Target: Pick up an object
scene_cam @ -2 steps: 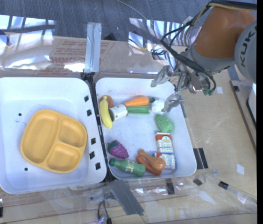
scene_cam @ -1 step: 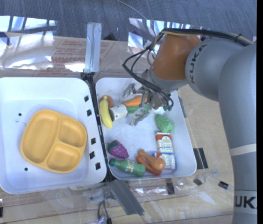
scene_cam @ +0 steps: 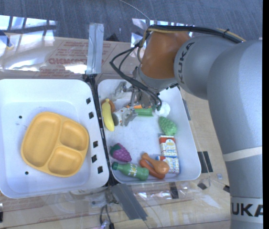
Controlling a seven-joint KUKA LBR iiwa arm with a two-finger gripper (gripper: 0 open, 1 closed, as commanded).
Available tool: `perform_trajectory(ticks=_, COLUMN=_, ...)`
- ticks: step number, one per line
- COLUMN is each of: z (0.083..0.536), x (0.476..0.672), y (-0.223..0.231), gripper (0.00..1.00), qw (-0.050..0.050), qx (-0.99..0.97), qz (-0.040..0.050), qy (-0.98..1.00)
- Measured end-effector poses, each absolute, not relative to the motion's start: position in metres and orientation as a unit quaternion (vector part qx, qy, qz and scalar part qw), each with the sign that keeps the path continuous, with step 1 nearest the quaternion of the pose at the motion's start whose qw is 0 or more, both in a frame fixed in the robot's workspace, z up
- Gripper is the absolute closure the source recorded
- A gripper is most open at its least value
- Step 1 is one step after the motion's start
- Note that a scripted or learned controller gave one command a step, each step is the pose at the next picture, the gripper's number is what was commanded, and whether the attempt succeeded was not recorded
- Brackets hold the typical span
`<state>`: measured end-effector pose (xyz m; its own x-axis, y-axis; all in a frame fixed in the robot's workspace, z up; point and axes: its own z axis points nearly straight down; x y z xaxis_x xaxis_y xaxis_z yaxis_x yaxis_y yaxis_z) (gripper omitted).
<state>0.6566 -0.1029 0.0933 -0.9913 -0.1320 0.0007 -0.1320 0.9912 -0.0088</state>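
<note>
In the right bin (scene_cam: 188, 128), gripper (scene_cam: 130, 109) beside banana (scene_cam: 108, 115); grapes (scene_cam: 120, 152) nearer

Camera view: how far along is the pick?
Done: the grey arm's gripper is down in the right white bin, at its upper part beside the yellow toy banana. In hand: nothing that I can see; whether it grips anything is unclear. Left: grasp and lift. The purple grape bunch, green bottle and small carton lie untouched.
</note>
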Motion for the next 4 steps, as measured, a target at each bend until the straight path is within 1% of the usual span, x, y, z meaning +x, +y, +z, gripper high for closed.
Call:
perform_trajectory(ticks=1, z=0.158, x=0.647, y=-0.203, gripper=0.0, qw=-0.003, qx=0.133, qz=0.0027, qy=-0.991)
perform_trajectory(ticks=2, z=0.093, x=0.658, y=-0.172, gripper=0.0, qw=-0.001, qx=0.082, qz=-0.0001, qy=-0.997)
perform_trajectory(ticks=3, z=0.093, x=0.658, y=-0.115, gripper=0.0, qw=-0.001, qx=0.075, qz=-0.0007, qy=-0.997)
perform_trajectory(ticks=4, z=0.181, x=0.639, y=-0.151, gripper=0.0, qw=-0.005, qx=0.113, qz=0.0025, qy=-0.994)
